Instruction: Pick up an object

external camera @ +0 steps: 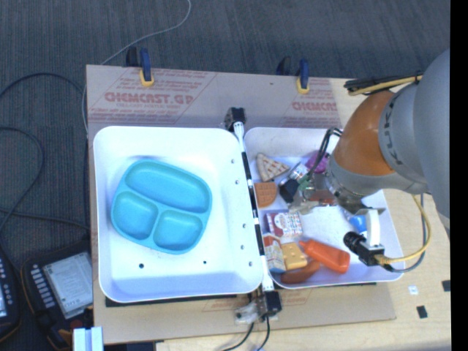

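The grey arm [409,134], with its orange band [369,141], reaches in from the right and hangs over the right-hand bin [391,229], its wrist covering the middle of that bin. The claw [311,189] sits low among the clutter at the bin's centre, but whether it is open or closed, or has anything in it, cannot be told from this angle. Around it lie a pizza-slice toy [273,168] near the bin's upper left, a small brown block [266,194] just below that, a red-and-white packet [284,225], a yellow block [292,255] and an orange carrot-shaped piece [327,255] toward the front edge. A blue item [358,221] shows just right of the claw. The left bin [117,284] holds a blue divided plate [161,205] with three compartments, lying flat. Both bins rest side by side on the brown worktop [146,97].
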Controlling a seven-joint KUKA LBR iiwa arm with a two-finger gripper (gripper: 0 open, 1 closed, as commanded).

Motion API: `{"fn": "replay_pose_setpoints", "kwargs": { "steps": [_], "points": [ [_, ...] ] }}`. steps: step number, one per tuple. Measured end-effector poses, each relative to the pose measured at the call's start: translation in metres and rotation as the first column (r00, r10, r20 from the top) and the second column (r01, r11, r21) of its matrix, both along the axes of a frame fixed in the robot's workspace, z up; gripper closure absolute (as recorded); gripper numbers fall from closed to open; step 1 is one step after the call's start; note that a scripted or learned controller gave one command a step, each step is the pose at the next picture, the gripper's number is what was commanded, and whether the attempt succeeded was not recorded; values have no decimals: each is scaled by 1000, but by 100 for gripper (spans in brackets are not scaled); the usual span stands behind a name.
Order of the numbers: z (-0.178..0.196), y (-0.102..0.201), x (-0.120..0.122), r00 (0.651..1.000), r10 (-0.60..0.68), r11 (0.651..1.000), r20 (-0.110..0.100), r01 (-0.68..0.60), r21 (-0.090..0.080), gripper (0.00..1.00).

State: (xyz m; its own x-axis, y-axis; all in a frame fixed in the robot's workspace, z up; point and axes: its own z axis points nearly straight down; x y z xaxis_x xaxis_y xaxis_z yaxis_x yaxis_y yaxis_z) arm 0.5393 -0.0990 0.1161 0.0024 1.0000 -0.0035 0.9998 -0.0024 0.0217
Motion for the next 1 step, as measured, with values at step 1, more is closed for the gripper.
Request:
{"fn": "replay_pose_setpoints", "kwargs": {
  "steps": [1],
  "points": [
    [0, 0, 0, 1000, 0, 1000, 0, 0, 0, 0]
  ]
}}
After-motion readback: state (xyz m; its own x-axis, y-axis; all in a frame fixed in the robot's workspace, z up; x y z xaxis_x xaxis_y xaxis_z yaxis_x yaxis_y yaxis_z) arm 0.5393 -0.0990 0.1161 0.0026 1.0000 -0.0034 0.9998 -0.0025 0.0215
